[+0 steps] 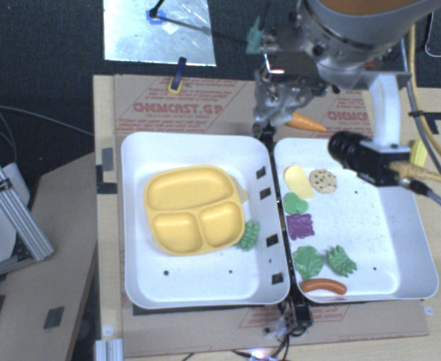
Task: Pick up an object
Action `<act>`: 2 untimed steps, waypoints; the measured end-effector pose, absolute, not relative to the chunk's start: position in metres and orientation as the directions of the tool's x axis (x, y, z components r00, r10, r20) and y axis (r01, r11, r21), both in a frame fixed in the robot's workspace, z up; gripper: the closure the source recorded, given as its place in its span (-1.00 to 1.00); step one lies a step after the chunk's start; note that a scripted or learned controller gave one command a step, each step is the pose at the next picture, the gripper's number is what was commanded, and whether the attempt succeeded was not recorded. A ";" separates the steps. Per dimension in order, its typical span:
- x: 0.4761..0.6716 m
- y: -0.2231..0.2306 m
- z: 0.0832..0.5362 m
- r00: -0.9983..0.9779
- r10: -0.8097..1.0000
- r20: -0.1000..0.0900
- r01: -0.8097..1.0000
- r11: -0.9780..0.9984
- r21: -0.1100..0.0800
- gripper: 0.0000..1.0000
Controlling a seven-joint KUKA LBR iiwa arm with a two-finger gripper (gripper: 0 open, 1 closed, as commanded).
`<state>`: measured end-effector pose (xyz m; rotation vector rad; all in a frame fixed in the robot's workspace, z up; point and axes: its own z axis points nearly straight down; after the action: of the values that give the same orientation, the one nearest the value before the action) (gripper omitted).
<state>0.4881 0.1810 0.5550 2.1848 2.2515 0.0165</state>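
The carrot [308, 122] is the thing in question: it lies tilted just past the far rim of the right bin [401, 239], on the cardboard sheet [198, 105] and not in either bin, with its green end tucked under my gripper [277, 115]. My gripper sits low over that end, at the far end of the seam between the two bins. I cannot tell whether I am pinching the carrot or only hanging beside it. I judge this to be the grasp step itself, with no lift yet made. The next move calls for a sure grip on the carrot's thick end and then a straight rise clear of the bin rims.

The right bin holds the loose toy food: a pale yellow piece [296, 179] and a cookie [323, 180] near the far side, a green piece [295, 204] and purple grapes [300, 225] beneath them, two leafy greens [308, 261] [340, 260] and a sausage [323, 286] at the near rim. The left bin [141, 284] holds a yellow divided tray [193, 208], its three compartments bare, with a small green piece [250, 235] touching its near right corner.
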 end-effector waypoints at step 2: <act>0.548 0.233 0.237 0.001 1.000 -0.005 1.000 -0.001 -0.008 1.00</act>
<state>0.5480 0.2330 0.2369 2.2236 2.2224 -0.0148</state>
